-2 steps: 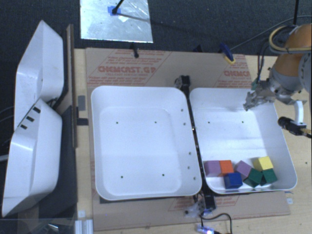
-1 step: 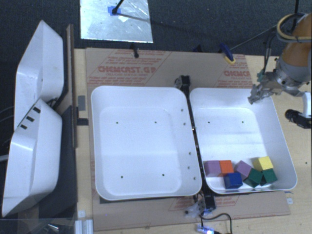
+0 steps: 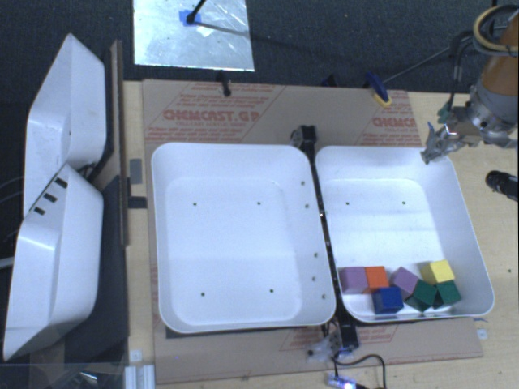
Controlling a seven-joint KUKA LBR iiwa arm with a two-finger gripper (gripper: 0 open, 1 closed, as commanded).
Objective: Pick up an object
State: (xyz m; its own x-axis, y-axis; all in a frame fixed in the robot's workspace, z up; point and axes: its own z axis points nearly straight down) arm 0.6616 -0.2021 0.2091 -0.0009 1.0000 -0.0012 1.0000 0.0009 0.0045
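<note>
Blocks: I see a bunch in the near corner of the right bin [image 3: 454, 209], all close together.
Colors: purple block [image 3: 353, 279], orange block [image 3: 376, 277], blue block [image 3: 388, 299], 2nd purple [image 3: 404, 281], green block [image 3: 422, 296], yellow block [image 3: 441, 271].
Left bin [image 3: 174, 177]: white, w/ small dark dots.
Gripper [image 3: 436, 144]: over the right bin's far right rim, well apart from the blocks. I can't tell if it's open or closed. I see nothing in it.

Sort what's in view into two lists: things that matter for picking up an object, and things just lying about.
For the job:
gripper, above the right bin's far right corner
right bin
purple block
orange block
blue block
lilac block
green block
yellow block

Lying about:
left bin
foil sheet
blue clamp
</note>
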